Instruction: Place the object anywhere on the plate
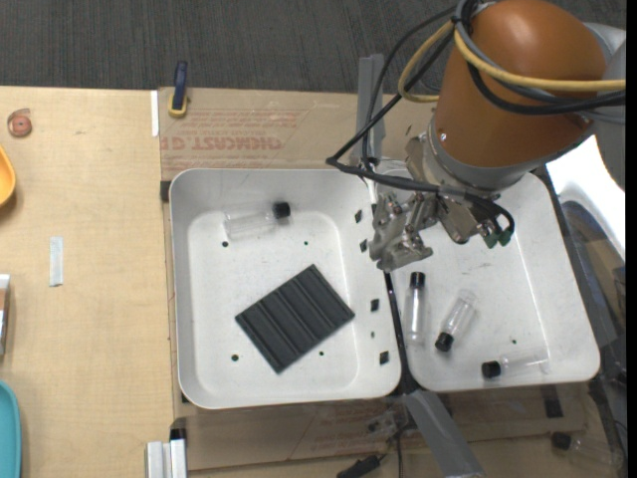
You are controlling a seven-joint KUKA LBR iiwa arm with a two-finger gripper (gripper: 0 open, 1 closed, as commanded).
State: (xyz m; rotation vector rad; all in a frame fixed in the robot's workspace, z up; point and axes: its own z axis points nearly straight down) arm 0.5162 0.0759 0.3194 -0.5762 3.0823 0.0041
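Observation:
A dark ribbed rectangular plate (295, 318) lies tilted in the left bin (199, 297). A clear vial with a black cap (254, 223) rests near that bin's back. Three more clear vials lie in the right bin (557, 297): one upright in the picture (415, 303), one slanted (454, 324), one near the front edge (513, 366). My gripper (398, 253) hangs over the right bin's left side, just above the top end of the nearest vial. Nothing visible is held in it.
The arm's orange band (518, 63) and cables cover the back of the right bin. The two bins meet at a shared rim (388, 307) below the gripper. A wooden bench (80, 267) with small items lies to the left.

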